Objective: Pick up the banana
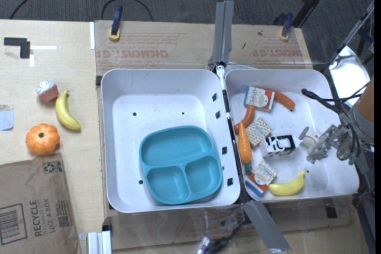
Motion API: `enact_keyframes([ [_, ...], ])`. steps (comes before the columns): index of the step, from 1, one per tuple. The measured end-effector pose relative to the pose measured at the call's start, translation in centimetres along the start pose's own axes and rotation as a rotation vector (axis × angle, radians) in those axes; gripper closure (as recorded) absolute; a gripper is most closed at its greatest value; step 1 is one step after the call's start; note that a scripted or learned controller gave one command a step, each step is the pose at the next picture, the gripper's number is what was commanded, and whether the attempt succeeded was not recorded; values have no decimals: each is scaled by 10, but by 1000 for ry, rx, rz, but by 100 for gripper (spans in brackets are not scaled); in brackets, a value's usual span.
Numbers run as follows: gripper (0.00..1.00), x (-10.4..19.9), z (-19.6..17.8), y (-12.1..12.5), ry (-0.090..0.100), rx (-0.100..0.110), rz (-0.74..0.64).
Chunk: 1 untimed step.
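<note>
The gripper hovered right of the banana — finger state indeterminate — so descent should centre on its midsection.

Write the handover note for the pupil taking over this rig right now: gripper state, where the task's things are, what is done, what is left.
Gripper: low over the right bin, near its right wall; nothing visible between its fingers.
Banana: lying on the right bin's floor near the front edge, apart from the gripper, beside a small card.
A second banana lies on the bench left of the bins, outside reach of this pick.
Done: arm is inside the right bin.
Left: move over the banana, grasp it, lift it.
</note>
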<state>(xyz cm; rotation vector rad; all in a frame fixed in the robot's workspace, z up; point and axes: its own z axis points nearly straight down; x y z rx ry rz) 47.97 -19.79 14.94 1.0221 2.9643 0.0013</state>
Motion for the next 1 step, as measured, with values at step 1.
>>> enact_keyframes([
  [1, 0, 0, 0, 0, 0, 0, 0],
])
